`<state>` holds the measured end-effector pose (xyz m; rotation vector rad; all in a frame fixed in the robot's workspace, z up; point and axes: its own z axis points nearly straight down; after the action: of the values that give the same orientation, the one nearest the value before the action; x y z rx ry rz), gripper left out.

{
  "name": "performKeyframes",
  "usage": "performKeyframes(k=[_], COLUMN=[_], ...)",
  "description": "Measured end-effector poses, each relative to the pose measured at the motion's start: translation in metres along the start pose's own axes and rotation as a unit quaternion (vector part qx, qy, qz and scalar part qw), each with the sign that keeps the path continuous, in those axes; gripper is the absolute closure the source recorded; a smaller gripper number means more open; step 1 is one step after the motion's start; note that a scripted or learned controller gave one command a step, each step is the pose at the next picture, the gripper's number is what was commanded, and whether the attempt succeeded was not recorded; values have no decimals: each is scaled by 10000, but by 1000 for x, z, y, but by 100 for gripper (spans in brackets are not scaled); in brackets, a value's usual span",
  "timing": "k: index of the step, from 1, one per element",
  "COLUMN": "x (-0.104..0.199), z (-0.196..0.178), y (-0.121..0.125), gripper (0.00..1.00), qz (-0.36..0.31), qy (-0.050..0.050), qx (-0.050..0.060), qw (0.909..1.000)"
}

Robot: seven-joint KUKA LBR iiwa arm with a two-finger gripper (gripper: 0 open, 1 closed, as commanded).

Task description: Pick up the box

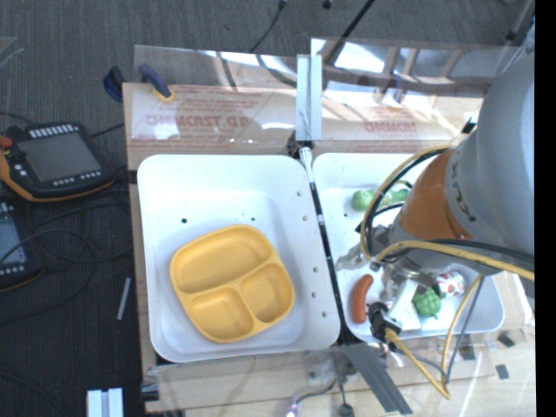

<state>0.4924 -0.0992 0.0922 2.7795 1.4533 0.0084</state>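
Crowding right bin's front rim beside sausage, arm; jaws' state indiscernible

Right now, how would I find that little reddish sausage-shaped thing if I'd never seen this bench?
Start at the right bin, the one the grey and orange arm reaches into. Near its front left corner, close to the wall between the bins, lies the sausage. It is long and orange-red, while the items beside it are green.
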Motion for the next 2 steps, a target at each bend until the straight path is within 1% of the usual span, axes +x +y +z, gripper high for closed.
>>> performKeyframes(k=[1, 2], x=[12, 68], z=[1, -7], y=[32, 133], gripper=[0, 0], qz=[3466, 2340], qy=[-17, -38], qx=[11, 23], qw=[9380, 9722])
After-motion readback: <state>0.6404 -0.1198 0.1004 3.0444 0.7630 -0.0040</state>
